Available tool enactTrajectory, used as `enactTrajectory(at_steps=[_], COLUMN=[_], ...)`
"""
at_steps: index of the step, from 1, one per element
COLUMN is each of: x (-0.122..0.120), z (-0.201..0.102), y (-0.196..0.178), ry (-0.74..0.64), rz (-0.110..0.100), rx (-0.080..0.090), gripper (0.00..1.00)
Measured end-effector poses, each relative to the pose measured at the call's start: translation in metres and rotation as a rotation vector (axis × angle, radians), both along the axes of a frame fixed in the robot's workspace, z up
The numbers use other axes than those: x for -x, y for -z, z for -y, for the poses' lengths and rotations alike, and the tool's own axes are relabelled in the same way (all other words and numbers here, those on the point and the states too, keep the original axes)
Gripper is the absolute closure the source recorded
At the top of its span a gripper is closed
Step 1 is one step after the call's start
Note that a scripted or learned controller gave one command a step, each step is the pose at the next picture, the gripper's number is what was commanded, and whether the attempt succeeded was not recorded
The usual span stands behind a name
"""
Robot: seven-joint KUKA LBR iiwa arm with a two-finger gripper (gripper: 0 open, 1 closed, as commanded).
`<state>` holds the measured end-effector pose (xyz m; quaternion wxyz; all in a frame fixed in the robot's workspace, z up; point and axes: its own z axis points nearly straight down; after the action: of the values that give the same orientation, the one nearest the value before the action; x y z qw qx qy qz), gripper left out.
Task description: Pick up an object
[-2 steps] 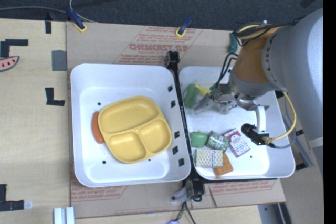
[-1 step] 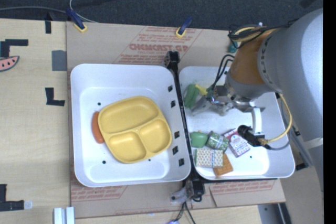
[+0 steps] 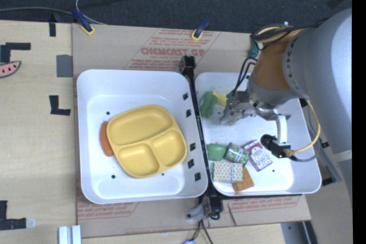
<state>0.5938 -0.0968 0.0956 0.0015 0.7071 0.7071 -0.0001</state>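
Pincer (image 3: 230,111) low in right bin (image 3: 297,180), beside green object (image 3: 207,103)

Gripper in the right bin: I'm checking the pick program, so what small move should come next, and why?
Probably a short shift toward the green object. The gripper sits low in the right bin just beside that object, with nothing visibly between its fingers, and the other items lie nearer the bin's front.

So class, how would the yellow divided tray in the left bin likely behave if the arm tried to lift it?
The yellow divided tray looks moulded, so probably stiff and light. It is wide and smooth, so the gripper would likely slip unless it pinches the rim. Lying flat, it shouldn't roll.
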Motion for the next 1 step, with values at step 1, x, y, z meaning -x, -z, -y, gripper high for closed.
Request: enactTrajectory(at_steps=[1], x=[0.0001], z=[-0.0001], y=[0.0001], ry=[0.000], rz=[0.000], rx=[0.000], gripper=[0.00])
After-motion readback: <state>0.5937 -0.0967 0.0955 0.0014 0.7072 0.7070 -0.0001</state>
